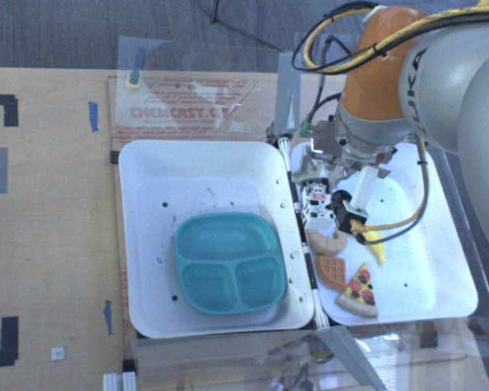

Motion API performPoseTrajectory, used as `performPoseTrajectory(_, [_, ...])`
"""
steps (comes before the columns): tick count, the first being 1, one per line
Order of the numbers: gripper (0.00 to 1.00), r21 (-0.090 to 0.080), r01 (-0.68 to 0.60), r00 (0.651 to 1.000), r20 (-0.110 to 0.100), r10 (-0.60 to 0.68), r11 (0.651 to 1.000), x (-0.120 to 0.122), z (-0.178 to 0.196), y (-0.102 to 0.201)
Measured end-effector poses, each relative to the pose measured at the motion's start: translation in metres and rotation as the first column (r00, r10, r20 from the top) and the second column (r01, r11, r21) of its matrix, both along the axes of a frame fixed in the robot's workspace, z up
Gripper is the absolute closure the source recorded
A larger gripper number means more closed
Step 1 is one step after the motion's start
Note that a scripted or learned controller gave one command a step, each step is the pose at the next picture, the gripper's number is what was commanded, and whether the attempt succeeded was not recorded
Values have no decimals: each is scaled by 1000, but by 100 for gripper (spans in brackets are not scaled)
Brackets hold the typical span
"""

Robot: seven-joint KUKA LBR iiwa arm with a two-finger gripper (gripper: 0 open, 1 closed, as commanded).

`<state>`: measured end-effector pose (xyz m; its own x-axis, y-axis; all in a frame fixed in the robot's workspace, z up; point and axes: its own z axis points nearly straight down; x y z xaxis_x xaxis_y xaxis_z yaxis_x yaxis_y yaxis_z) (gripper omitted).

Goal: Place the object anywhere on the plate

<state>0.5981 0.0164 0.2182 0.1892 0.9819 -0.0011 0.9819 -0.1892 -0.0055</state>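
Observation:
A teal divided plate [228, 273] lies in the left white bin [147, 177], toward its front right. My gripper [317, 204] hangs low over the left side of the right bin [440, 275], close to the wall between the two bins. Just in front of it lies a tan curved toy food piece [326, 240]. It is not clear whether the gripper touches that piece. Closer to the front sit a brown waffle piece [332, 271] and a pizza slice [359, 292]. A yellow piece [376, 249] lies to the gripper's right.
The arm's grey body and orange band [383, 55] cover the back of the right bin. Yellow and black cables loop around the wrist. A clear sheet [187, 108] lies on the bench behind the left bin.

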Motion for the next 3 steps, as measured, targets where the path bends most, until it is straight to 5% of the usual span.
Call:
performPoseTrajectory(1, [100,-1,52,999,0,-52,999,-50,-12,55])
performPoseTrajectory(2, [100,-2,96,995,2,-96,995,-72,10,129])
performPoseTrajectory(3, [0,-1,96,995,2,-96,995,-72,10,129])
